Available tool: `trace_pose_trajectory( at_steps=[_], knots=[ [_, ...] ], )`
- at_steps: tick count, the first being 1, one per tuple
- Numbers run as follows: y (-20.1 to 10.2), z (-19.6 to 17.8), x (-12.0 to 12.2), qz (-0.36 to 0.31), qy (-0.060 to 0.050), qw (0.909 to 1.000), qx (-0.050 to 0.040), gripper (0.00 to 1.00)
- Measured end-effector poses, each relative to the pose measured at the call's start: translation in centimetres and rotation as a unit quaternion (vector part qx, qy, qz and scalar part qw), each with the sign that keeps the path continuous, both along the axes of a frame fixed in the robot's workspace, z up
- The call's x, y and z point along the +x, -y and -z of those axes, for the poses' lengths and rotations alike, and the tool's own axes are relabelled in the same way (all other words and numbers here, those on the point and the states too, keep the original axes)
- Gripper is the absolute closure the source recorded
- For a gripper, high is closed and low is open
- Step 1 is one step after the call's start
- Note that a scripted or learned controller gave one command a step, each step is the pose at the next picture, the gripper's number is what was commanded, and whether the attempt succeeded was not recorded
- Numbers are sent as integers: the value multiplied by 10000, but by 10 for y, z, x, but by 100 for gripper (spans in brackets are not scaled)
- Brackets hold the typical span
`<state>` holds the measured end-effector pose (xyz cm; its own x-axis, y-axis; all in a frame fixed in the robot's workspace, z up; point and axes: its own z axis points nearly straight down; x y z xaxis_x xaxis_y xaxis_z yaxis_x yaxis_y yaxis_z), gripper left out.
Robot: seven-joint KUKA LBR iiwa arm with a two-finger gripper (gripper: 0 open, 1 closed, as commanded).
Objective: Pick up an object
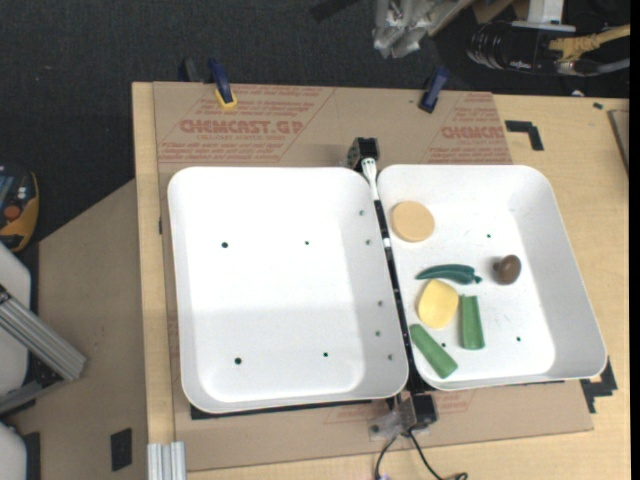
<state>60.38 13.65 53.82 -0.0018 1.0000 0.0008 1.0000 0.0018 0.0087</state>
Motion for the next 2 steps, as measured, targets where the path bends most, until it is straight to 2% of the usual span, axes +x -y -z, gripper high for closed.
trace_pose_trajectory(
  at_steps=[1,2],
  knots=[
    [-23,3,-61,-5,-64,10000,-5,100],
    [-50,3,-121,-19,-61,10000,-1,100]
  ],
)
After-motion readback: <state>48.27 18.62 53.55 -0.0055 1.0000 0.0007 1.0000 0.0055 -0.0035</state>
